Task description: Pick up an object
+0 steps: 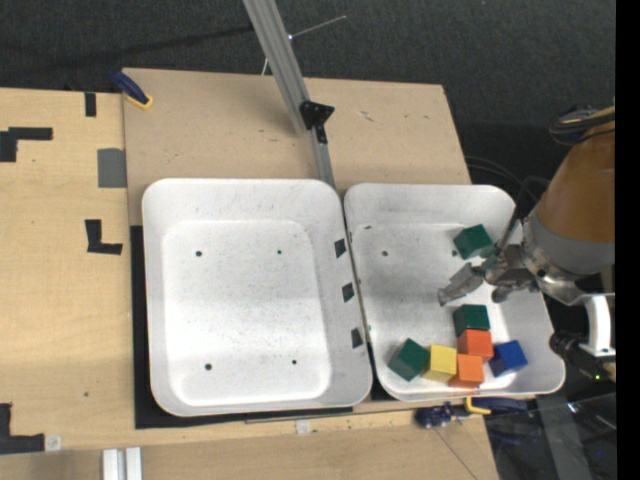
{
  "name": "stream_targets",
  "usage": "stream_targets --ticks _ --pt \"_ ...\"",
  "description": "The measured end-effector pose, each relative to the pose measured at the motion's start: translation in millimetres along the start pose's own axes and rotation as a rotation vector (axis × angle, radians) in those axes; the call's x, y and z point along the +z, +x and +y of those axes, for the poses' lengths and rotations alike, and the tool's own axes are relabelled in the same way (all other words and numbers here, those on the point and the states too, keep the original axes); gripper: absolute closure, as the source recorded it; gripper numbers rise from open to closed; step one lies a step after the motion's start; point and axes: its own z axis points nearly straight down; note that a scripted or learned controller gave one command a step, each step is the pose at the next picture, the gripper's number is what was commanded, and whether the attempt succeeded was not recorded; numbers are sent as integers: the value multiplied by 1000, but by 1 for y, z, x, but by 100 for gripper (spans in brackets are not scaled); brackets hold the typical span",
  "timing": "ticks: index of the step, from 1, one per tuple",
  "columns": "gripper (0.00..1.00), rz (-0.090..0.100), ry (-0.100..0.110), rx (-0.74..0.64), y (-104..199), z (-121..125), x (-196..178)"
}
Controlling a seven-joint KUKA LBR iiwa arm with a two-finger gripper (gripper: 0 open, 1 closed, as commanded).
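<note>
Grey two-finger gripper point(470, 280) hung over the right shallow white plastic bin point(420, 208), finger state not discernible, one green cube point(472, 240) near the bin's far-right rim, six coloured cubes point(459, 352) crowded along its near-right rim, bin's left half bare.

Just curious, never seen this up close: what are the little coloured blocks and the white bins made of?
Blocks: probably painted wood or hard plastic; flat solid colours, crisp edges, no gloss. I can't tell which.
Bins: likely thin moulded plastic; rounded corners, raised rim, smooth white surface with grey scuffing.
</note>
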Motion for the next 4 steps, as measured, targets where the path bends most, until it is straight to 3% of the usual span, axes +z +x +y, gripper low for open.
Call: stream_targets --ticks 1,2,3,4 --pt "0 0 0 -1 -3 5 46" --pt "0 -9 -23 1 -4 10 87" --pt "100 -10 -24 0 -4 10 78" --pt "100 -2 -9 -2 -7 14 35"
